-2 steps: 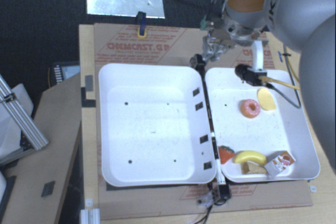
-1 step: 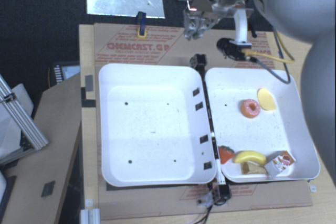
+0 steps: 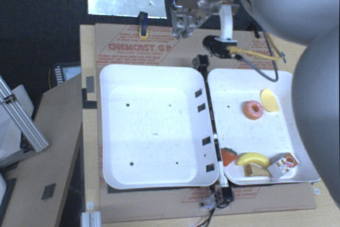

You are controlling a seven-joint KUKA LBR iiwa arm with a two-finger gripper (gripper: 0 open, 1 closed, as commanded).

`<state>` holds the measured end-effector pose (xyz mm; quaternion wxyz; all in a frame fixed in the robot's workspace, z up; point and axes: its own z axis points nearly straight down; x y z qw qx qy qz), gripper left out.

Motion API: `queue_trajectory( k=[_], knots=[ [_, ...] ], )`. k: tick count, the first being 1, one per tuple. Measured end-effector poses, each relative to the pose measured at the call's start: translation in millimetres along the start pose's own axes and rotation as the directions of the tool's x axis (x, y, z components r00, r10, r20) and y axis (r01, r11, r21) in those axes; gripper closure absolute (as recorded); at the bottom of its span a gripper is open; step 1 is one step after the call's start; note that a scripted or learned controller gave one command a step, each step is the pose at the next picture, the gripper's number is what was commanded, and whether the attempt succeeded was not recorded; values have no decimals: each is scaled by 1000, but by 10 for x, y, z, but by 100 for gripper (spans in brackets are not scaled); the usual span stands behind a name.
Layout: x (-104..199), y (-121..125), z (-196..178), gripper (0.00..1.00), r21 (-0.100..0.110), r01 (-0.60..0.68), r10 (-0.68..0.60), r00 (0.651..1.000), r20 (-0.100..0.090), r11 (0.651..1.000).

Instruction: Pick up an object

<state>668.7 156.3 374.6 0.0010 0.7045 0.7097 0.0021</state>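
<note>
End effector (image 3: 183, 26) beyond bins | donut (image 3: 253, 109) mid-bin, unobstructed

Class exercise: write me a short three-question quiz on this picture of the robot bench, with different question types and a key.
1. True or false: the pink doughnut lies in the left bin.
2. Which thing lies closest to the banana? A) doughnut B) piece of bread C) yellow clamp
3. Fill in: the pincer hangs above the ______ behind the bins.

Key
1. False; it lies in the right bin.
2. B
3. cardboard
</note>
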Motion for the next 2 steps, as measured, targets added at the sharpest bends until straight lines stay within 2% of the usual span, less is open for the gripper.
queue_trajectory(
  k=[1,2],
  knots=[
    [416,5,-445,100,-2,1,-1,1000,-1,1000],
    [735,-27,1199,100,18,1,-1,1000,4,1000]
  ],
)
